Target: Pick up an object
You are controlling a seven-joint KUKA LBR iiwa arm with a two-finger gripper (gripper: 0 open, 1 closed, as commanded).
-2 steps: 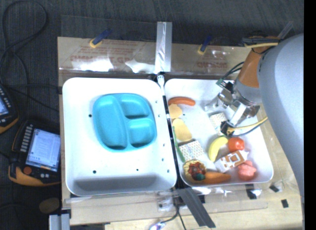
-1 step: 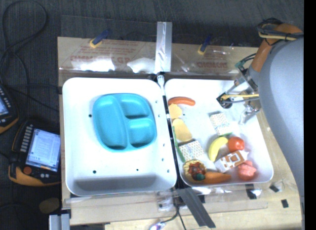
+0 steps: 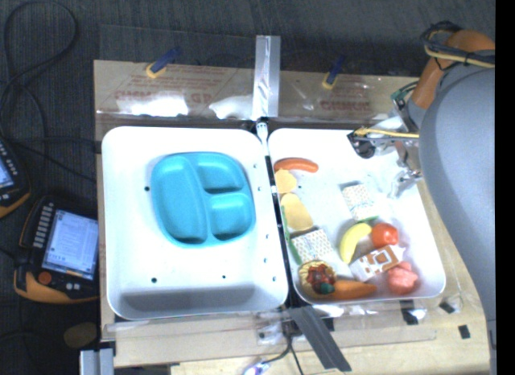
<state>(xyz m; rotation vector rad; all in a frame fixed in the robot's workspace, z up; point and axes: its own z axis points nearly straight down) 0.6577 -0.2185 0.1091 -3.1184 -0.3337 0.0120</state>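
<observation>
Sitting side by side: two white bins (image 3: 113, 228), one blue tray (image 3: 203, 196); fingers (image 3: 364, 142) state unclear.

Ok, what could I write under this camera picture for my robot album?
A robot arm hangs its claw over a white bin of toy food, beside a bin holding a blue tray.

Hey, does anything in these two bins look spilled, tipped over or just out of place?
Nothing stands out. The blue divided tray lies flat in the left bin; the toy food sits jumbled along the right bin's left and near sides, all inside its walls.
</observation>
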